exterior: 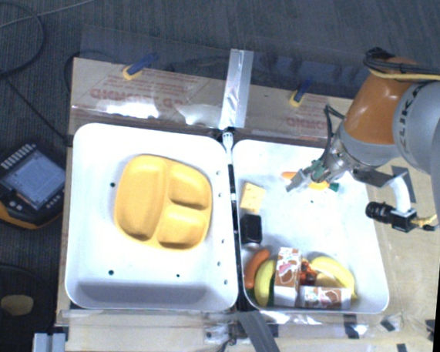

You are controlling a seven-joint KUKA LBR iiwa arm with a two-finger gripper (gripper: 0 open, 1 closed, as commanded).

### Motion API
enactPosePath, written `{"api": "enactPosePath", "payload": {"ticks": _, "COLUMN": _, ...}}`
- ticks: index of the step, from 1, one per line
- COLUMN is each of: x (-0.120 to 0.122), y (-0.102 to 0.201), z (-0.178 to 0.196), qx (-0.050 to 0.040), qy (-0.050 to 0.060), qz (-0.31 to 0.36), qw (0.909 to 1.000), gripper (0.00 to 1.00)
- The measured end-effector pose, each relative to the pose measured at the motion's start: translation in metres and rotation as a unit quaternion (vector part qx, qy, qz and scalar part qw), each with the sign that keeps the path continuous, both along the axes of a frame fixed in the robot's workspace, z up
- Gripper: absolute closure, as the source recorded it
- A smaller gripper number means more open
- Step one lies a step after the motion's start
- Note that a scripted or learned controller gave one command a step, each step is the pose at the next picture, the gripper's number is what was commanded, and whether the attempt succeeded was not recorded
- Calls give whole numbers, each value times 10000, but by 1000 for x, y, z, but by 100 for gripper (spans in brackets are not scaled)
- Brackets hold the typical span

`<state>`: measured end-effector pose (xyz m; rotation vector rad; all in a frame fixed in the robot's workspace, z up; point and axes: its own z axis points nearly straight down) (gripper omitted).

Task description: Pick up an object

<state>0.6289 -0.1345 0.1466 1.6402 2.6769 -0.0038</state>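
My gripper [303,179] hangs over the far part of the right bin [354,231], pointing down and to the left from the orange-banded wrist [377,109]. A small orange piece [287,174] lies just left of its tip, and a small yellow-green bit [332,187] shows just right of it. A pale yellow block [252,197] and a black object [251,228] lie by the bin's left wall. Along the near wall sit an orange carrot-like piece [255,264], a green-yellow fruit [264,282], a banana [334,272] and two printed cartons [288,267] [321,297].
The left bin [86,275] holds a yellow divided plate [164,201]. A metal divider bar [237,88] stands between the bins at the back. A black camera-like part [390,213] juts from the arm over the right bin's right rim. A handheld pendant [18,183] lies left of the bench.
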Motion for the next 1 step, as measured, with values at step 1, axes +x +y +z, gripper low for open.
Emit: {"api": "enactPosePath", "payload": {"ticks": 1, "x": 1, "y": 0, "z": 9, "qx": -3, "qy": -6, "qz": 1, "qw": 10000, "gripper": 100}}
